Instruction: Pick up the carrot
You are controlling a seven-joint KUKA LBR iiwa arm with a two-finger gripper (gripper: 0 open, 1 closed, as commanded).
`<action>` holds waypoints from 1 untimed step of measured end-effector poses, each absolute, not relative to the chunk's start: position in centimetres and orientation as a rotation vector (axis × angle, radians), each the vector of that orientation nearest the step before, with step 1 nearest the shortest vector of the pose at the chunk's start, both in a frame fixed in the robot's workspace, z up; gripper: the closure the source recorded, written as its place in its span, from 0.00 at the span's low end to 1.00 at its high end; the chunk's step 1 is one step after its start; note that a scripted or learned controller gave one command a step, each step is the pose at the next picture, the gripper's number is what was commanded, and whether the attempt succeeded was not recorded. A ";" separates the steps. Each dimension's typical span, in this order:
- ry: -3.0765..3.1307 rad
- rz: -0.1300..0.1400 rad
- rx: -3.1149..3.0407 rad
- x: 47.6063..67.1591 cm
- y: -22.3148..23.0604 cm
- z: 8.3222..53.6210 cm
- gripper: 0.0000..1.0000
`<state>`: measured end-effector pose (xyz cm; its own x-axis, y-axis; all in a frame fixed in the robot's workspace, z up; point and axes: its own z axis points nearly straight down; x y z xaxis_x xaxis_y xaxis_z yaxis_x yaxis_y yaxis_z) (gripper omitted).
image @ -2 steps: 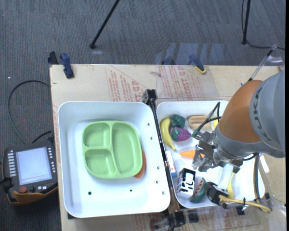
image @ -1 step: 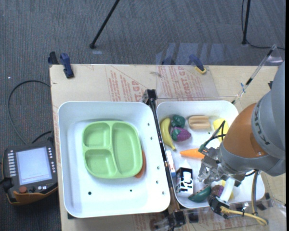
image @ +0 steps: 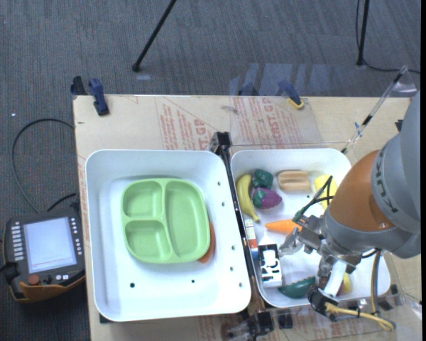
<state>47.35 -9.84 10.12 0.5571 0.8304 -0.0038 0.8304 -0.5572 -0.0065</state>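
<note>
- The carrot [image: 282,226] lies near the middle of the right bin [image: 291,162], with its thin tip toward 9 o'clock.
- The gripper [image: 299,241] is low over this bin, just beside the carrot at its 4 o'clock side. I cannot tell if it is released or clenched, and the carrot is not seen inside it.
- At 11 o'clock from the carrot are a banana [image: 246,196] and a purple vegetable [image: 269,199].
- At 7 o'clock from the carrot stands a black-and-white box [image: 270,265], and at 5 o'clock lies a dark green vegetable [image: 296,288].
- The left bin [image: 106,261] carries a green divided plate [image: 165,220].
- Both bins rest on the worktop [image: 163,119].
</note>
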 end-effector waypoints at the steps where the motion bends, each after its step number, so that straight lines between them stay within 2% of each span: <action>1: -1.223 0.009 -2.887 51.9 -13.0 8.5 0.00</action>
